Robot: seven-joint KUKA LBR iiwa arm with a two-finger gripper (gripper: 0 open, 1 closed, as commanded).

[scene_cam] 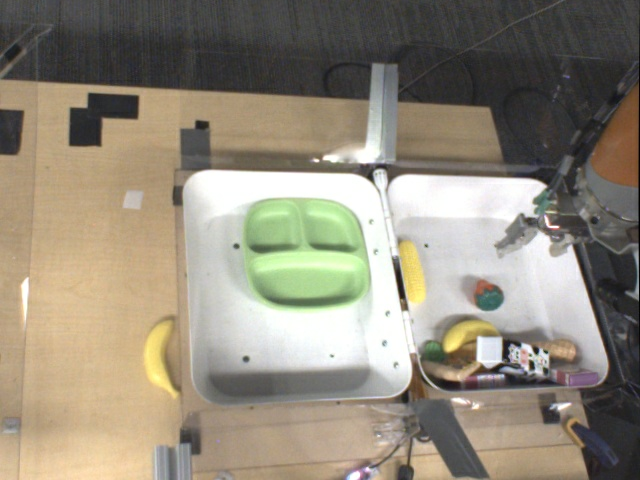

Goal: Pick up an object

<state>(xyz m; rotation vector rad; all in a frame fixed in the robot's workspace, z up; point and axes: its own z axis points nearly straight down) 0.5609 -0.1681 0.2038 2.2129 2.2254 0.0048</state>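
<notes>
The claw (540, 233) hangs over the upper right part of the right bin (450, 203), its two fingers spread apart with nothing between them: one fingertip (512, 238) points toward the bin's middle and the other sits closer to the right wall. Below the claw and a little to its left, well apart from it, lies a small round object (487, 293) coloured red and green on bare white floor. Farther below, along the bin's near wall, a heap of things crowds together: a yellow banana (467, 334), a small white block (489, 349) touching it, a black-and-white spotted piece (523, 358), a wooden peg-like piece (560, 349), a purple stick (580, 377) and a green ball (433, 349) at the heap's left end (what exactly the lowest tan shape is cannot be told). To the claw's left, against the wall shared by the two bins, a corn cob (412, 272) lies lengthwise. Much farther left of the claw, the left bin (215, 268) holds a green divided plate (305, 251), and beyond that bin's outer edge a second banana (160, 356) rests on the wooden bench (90, 268).
</notes>
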